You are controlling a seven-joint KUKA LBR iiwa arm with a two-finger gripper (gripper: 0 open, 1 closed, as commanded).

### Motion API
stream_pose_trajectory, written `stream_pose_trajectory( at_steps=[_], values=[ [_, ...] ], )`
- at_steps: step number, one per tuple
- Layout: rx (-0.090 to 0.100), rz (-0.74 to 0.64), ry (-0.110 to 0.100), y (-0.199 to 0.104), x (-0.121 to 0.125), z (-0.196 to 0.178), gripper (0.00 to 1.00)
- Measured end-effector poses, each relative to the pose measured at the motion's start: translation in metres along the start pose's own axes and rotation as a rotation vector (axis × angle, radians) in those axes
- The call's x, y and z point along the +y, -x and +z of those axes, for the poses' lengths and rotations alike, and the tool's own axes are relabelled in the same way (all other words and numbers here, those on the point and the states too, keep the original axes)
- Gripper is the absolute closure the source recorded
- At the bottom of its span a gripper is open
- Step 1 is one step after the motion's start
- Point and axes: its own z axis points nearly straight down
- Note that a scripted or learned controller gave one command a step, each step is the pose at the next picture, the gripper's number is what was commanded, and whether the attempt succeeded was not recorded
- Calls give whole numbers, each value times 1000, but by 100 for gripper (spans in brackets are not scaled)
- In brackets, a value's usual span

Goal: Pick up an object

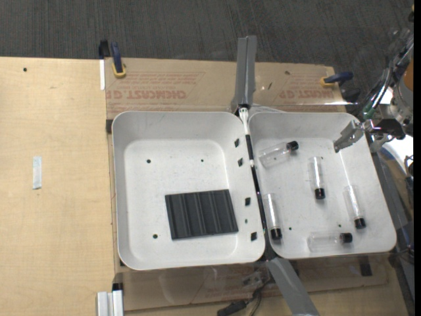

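Overhead, the end effector [347, 137] hovers at the right white plastic bin's [380, 196] far right rim; whether it is open I cannot tell. Five clear plastic vials with black caps [318, 178] lie scattered inside that bin, none visibly gripped.

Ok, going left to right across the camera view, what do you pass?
Tape strip on the bench → blue-and-yellow clamp → left bin with the black ribbed tray → grey divider bar → right bin with clear black-capped tubes → gripper.
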Motion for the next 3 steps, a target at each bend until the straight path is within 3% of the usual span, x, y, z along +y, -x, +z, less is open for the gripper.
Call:
stream_pose_trajectory(
  at_steps=[1,2,3],
  values=[
    [0,-122,3,6,4,171,0],
    [1,-133,1,-4,-21,172,0],
    [0,-102,2,-18,22,172,0]
  ],
)
